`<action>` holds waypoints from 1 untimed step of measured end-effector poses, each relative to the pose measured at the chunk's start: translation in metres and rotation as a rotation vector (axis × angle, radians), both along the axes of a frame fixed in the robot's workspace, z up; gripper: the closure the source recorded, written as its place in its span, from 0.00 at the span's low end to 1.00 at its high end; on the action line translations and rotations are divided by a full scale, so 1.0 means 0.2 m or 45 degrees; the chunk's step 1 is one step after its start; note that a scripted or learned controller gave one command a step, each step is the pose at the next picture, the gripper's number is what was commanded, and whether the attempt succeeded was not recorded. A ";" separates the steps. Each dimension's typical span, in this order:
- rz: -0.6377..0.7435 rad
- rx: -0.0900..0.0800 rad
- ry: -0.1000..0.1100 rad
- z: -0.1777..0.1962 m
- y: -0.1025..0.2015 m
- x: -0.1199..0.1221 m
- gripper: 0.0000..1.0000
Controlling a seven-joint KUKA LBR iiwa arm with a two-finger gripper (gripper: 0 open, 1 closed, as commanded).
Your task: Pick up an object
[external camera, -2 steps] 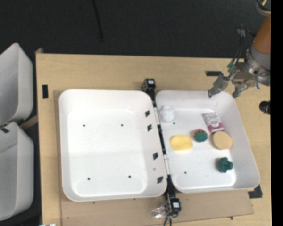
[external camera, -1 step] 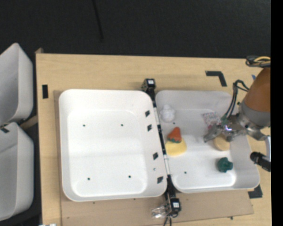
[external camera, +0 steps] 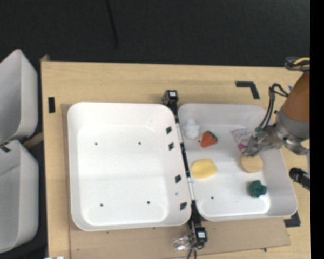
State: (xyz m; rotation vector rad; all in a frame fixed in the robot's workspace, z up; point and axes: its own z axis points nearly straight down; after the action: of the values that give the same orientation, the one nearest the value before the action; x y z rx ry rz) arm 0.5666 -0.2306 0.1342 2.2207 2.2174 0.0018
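The gripper [external camera: 254, 147] sits right on the tan round disc's [external camera: 252, 164] upper edge, disc just below it. Can't tell its grip state from here.

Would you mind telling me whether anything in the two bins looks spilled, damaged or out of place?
Nothing stands out. In the right white bin the orange piece, yellow block, tan disc, green lump and small white object lie apart, inside the walls.
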 end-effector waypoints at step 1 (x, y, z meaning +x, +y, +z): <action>0.012 0.000 -0.008 0.41 0.38 0.35 1.00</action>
State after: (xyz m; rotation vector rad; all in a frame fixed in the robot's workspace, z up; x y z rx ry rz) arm 0.6373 -0.1540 0.2169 2.2071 2.2246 0.0089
